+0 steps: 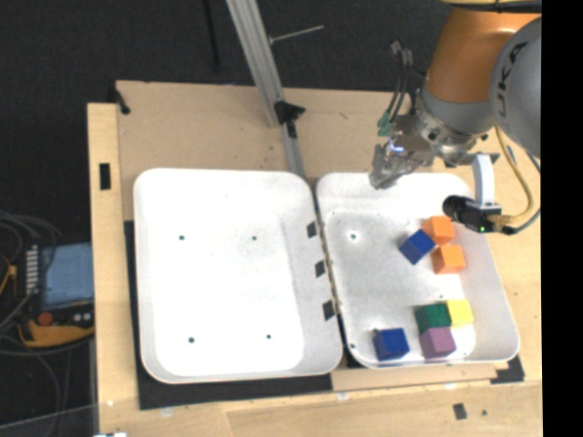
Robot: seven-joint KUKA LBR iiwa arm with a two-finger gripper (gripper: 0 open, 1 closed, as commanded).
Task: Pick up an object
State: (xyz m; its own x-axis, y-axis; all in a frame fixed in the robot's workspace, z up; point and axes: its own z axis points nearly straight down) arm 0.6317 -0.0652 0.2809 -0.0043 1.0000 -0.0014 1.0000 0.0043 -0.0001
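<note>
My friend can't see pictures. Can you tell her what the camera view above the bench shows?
A grey and orange robot arm reaches in from the right, its gripper over the far edge of the right white bin. That bin holds small blocks: two blue, two orange, one green, one yellow, one purple. The left white bin sits beside it.

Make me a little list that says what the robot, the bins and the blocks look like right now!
gripper: above the right bin's far edge, nothing seen in it
left bin: white, no blocks
right bin: white, holds seven blocks
orange blocks: two, near the right side
blue blocks: one beside the orange ones, one at the near edge
green block: beside yellow block
purple block: near edge
</note>
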